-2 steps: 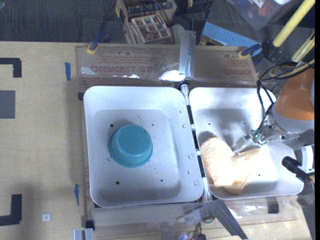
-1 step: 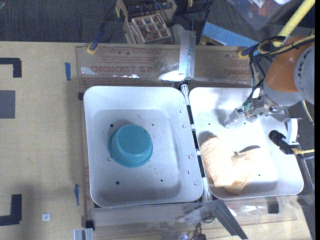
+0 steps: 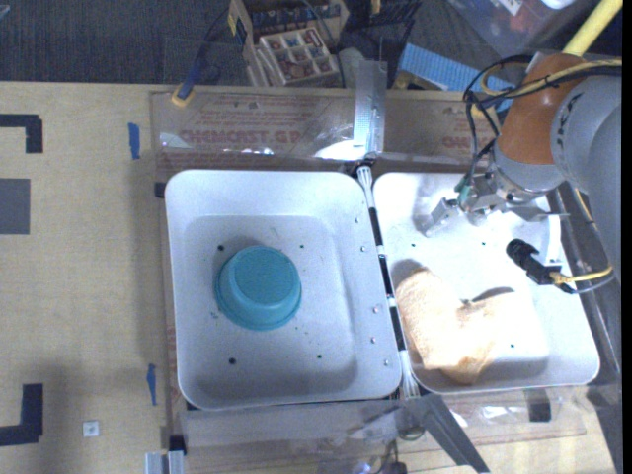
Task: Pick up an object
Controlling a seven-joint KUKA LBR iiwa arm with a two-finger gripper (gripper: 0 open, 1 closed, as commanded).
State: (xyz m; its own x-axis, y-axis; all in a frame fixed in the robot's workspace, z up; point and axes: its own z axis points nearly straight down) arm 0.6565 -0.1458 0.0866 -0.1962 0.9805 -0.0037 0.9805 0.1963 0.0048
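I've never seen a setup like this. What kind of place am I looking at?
Probably a robotics lab or test workshop. A robot arm reaches over two white bins on a wooden bench; one holds a blue bowl, the other a tan sponge-like object. Clutter sits behind.

We record a teal-blue bowl (image 3: 259,285) in the plain white bin (image 3: 197,205) well to the left of the gripper (image 3: 441,213). The bin (image 3: 573,358) beneath the gripper is likewise white; below and just left of the gripper we note a tan, pale-yellow sponge-like block (image 3: 439,326). The gripper is grey metal; the arm (image 3: 592,136) above it is grey with an orange band (image 3: 528,131). The worktop (image 3: 79,265) is light wood, marked with black patches and small blue tape strips.
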